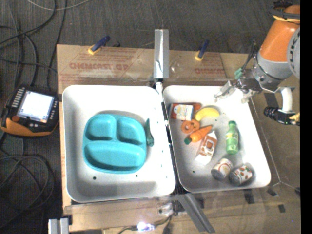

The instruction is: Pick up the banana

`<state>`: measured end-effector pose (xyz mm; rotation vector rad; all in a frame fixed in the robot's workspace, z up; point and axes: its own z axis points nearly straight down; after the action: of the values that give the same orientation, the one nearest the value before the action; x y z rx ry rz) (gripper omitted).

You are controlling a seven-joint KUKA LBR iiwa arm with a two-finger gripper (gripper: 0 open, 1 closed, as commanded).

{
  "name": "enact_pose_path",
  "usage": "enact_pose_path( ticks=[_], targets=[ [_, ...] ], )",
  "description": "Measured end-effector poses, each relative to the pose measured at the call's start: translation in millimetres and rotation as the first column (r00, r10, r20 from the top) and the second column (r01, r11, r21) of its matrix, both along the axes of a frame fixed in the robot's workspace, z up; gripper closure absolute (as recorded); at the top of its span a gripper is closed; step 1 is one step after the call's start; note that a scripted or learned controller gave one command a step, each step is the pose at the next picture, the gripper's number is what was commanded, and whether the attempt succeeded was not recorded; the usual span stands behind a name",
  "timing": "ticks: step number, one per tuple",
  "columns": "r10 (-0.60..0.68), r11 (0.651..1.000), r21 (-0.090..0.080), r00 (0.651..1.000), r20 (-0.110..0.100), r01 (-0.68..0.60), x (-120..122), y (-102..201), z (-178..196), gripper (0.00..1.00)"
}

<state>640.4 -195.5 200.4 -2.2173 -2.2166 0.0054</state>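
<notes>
the banana (206,113) lies in the right bin (258,145), near its far edge, touching a small red packet (184,111) on its left and just above two carrots (195,130). the gripper (233,88) hangs above the far right corner of this bin, apart from the banana. its jaws look a little open and hold nothing. a green bottle (232,137) lies nearby.

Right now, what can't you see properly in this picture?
- Gripper: its fingers are too small and blurry in the camera view to read.
- Banana: its lower edge is hidden by the carrots.
- Arm: cut off by the right edge.
</notes>
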Motion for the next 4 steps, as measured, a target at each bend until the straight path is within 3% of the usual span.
enact_pose_path(
  ticks=[1,2,3,4],
  targets=[
    [0.058,0.998,-0.005,0.998,0.001,-0.058,18,11,-109,0.00],
    [0.057,0.998,-0.008,0.998,-0.004,-0.057,17,11,-103,1.00],
    [0.041,0.999,-0.007,0.999,0.013,-0.041,31,-9,-112,1.00],
    [0.045,0.999,0.004,0.999,0.007,-0.045,31,-3,-111,0.00]
  ],
)
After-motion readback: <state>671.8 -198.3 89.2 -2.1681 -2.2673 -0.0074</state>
